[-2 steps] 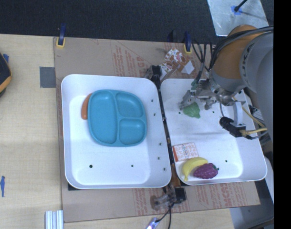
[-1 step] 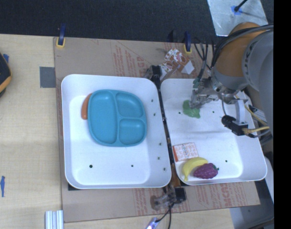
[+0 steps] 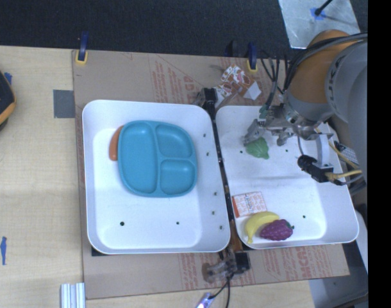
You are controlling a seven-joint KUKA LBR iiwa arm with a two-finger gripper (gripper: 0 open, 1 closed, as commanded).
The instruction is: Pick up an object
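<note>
My gripper [image 3: 258, 135] hangs over the back of the right bin [image 3: 311, 191], directly above a small green object [image 3: 258, 149] that lies just beneath its tips. Near the right bin's front wall lie a yellow banana [image 3: 257, 222] and a purple grape bunch [image 3: 276, 230], touching each other. A white card with red print [image 3: 249, 203] lies just behind them. In the left bin [image 3: 99, 191] rests a blue divided plate [image 3: 158, 158], with an orange object [image 3: 113, 144] poking out from under its left edge.
The grey arm with its orange band [image 3: 324, 76] fills the back right corner over the right bin. Cables and a black fitting [image 3: 314, 167] hang along the bin's right side. A crumpled wrapper [image 3: 235, 81] lies behind the bins.
</note>
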